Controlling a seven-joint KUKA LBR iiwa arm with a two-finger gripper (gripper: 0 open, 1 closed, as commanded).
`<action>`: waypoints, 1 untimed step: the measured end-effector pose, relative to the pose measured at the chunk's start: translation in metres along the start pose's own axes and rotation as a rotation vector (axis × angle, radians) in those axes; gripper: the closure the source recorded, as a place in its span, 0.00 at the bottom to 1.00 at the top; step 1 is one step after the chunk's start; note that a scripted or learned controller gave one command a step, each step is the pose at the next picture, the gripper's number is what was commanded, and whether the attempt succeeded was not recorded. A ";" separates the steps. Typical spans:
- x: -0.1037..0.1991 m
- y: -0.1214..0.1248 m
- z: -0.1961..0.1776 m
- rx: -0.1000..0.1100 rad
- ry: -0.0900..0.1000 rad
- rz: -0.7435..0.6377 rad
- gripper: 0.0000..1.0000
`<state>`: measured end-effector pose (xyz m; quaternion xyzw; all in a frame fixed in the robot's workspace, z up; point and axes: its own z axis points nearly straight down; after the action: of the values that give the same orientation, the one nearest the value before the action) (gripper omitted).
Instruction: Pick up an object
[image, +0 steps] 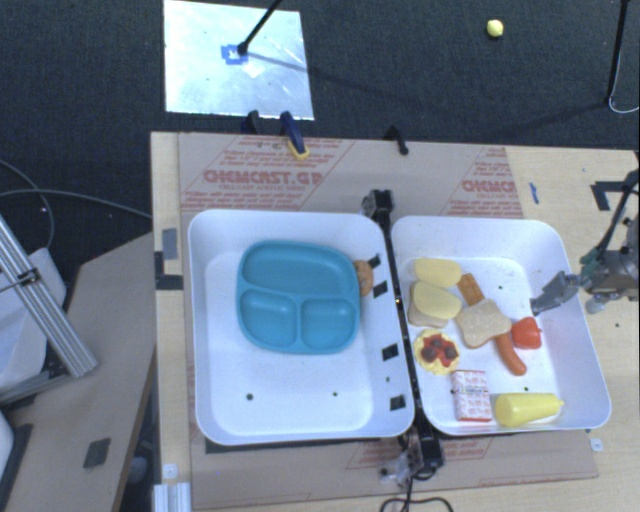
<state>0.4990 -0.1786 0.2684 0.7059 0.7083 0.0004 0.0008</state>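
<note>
The right bin (560, 243) holds several toy foods: two pale yellow pieces (436, 286), a bread slice (483, 323), a red tomato (527, 333), an orange sausage (511, 355), a small round pizza (437, 350), a red and white carton (470, 394) and a yellow fruit (527, 407). My gripper (553, 293) reaches in from the right over the right side of this bin, just above and to the right of the tomato. Nothing can be seen held in it.
The left bin (215, 330) carries a blue divided tray (298, 297), with a brown cookie (364, 275) against its right wall. A central divider with black clips (395, 300) separates the bins. A metal frame (40, 300) stands at the far left.
</note>
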 end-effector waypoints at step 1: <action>-0.029 -0.016 0.120 0.012 0.003 0.005 0.00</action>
<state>0.4832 -0.2074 0.1487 0.7078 0.7064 -0.0027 -0.0044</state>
